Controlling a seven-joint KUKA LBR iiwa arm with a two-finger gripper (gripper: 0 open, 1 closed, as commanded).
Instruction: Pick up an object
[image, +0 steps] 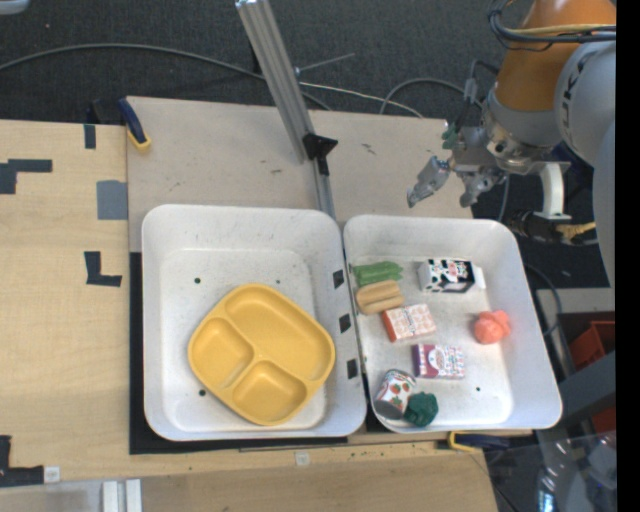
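Observation:
My gripper (452, 186) hangs above the bench just behind the right bin's far rim, open, with nothing between its fingers. Below it the right bin (520, 400) holds several small items. A green piece (377, 271) and a tan bun-like piece (379, 296) lie near its left wall. A black-and-white carton (448, 275) lies toward the back, closest to the gripper. A red-and-white carton (408, 323), a purple-and-white carton (438, 361) and an orange-pink lump (490, 327) sit mid-bin. A round patterned item (395, 392) and a dark green item (423, 408) rest at the front.
The left bin (160, 300) carries a yellow divided plate (262, 352). A slanted metal post (290, 90) rises behind the bins' shared wall. Cables run across the dark floor at the back. A wooden bench surface (60, 330) extends to the left.

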